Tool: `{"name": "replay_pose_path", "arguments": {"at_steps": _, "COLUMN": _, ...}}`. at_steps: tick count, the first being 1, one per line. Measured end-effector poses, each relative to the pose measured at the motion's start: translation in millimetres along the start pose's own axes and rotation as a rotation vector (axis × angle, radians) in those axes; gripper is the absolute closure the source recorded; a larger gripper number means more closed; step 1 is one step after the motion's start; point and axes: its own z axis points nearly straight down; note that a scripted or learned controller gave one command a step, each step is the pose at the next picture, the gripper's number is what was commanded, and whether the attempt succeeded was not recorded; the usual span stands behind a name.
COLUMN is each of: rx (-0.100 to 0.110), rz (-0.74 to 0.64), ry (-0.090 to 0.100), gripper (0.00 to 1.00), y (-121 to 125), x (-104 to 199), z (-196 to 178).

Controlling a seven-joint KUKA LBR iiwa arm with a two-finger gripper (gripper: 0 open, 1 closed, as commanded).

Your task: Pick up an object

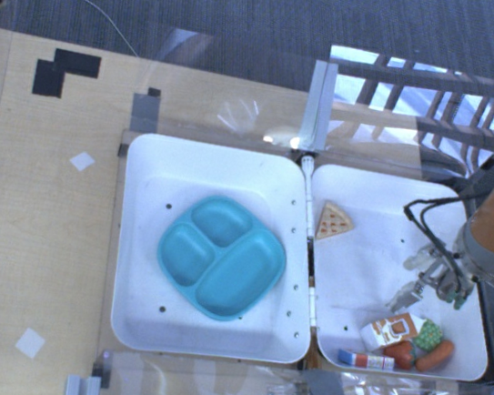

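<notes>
My gripper (409,282) hangs over the right side of the right bin (355,273), its two metal fingers spread apart with nothing between them. Just below it, in the bin's near right corner, lies a cluster of toys: an orange and white carton (393,330), a green piece (430,334), a red tomato (398,353), an orange sausage (436,356) and a small white tube (364,359) with a blue end. A toy pizza slice (333,222) lies alone near the bin's far left corner.
The left bin (146,223) holds a blue divided plate (222,256). A raised divider (307,256) separates the two bins. Black cables (428,219) loop from the arm's wrist over the right bin's far right part.
</notes>
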Motion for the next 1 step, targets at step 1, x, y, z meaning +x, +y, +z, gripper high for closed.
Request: {"name": "replay_pose_path", "arguments": {"at_steps": 1, "rx": 0.0, "rz": 0.123, "ry": 0.0, "gripper": 0.0, "y": 8.9, "x": -9.5, "z": -1.0}}
